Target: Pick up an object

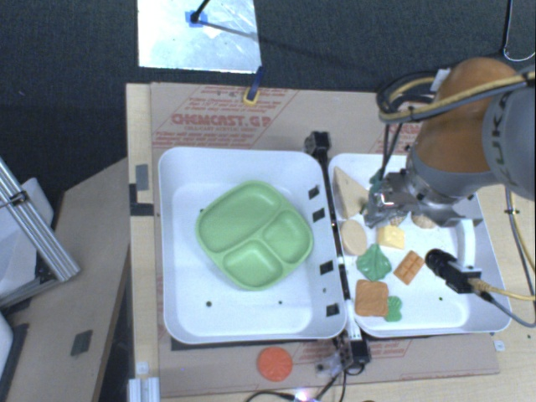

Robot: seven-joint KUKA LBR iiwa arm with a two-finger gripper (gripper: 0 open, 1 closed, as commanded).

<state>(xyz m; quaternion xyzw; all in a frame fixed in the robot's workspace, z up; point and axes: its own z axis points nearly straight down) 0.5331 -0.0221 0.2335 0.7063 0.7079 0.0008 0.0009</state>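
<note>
Clearly we hover the gripper [383, 210] low over the right bin [479, 306], above small toy foods [374, 262]; its grip we cannot tell. They look light and stiff; we'd pinch across narrow sides.

Below me, two white bins [180, 249] look like smooth, slightly glossy plastic; the green divided plate [254, 234] has a matt plastic sheen. The bench [209, 111] appears as printed brown cardboard, and a foil-like sheet [201, 23] glints beyond it.
</note>
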